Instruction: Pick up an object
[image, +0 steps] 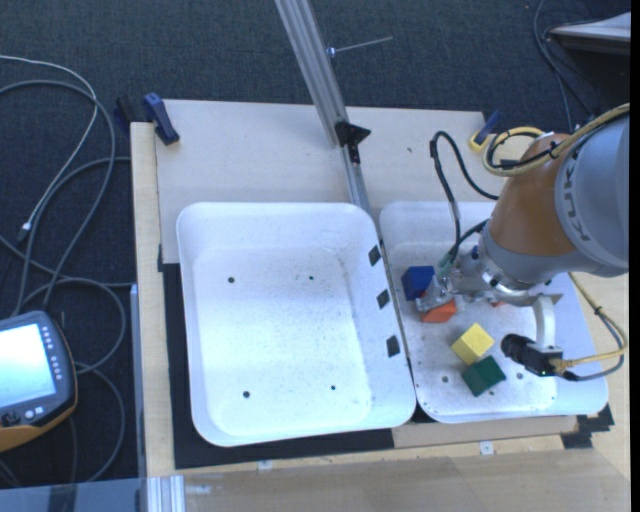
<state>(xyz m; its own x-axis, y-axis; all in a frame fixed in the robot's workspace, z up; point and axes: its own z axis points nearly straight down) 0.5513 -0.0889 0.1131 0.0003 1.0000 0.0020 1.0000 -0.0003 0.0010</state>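
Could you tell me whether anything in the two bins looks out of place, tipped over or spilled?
Nothing stands out. The blue block, orange block, yellow block and green block all lie inside the right bin, loosely scattered, with the gripper low beside the blue and orange ones.

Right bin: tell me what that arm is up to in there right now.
The grey and orange arm has reached into the right bin and its claw is down among the blocks at the bin's left side, right by the blue block and the orange block. The view does not settle whether it has hold of either. The yellow block and the green block lie apart, nearer the front.
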